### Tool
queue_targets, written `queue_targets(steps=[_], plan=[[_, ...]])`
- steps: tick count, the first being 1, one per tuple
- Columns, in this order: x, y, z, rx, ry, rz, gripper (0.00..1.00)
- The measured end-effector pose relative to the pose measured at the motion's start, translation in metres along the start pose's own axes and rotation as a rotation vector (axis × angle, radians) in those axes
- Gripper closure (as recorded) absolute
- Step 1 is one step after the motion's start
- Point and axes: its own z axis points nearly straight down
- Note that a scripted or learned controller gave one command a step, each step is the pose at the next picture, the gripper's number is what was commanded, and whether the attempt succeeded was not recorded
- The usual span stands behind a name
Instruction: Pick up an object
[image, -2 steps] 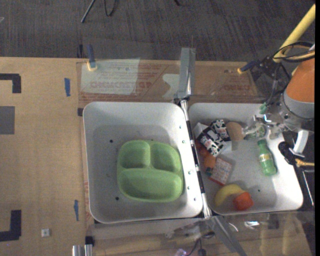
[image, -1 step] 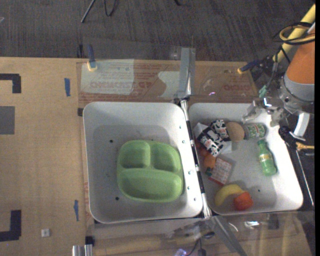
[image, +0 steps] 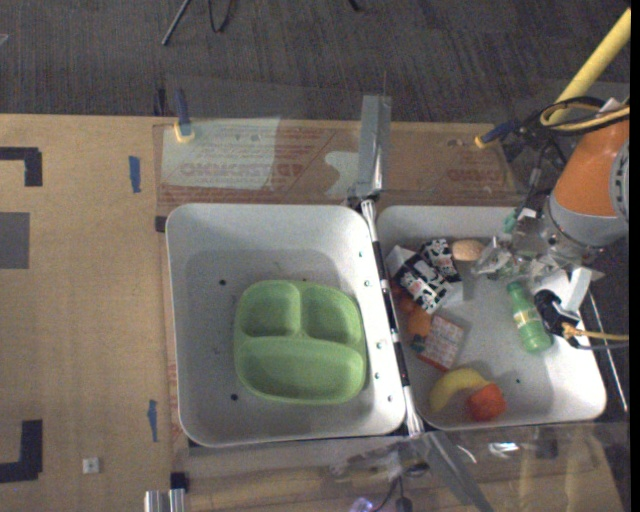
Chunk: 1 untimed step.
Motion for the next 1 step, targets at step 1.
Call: queue_targets(steps=[1], plan=[[-0.0006,-0.0002,-0.0093,0.003,-0.002,-0.001,1.0]])
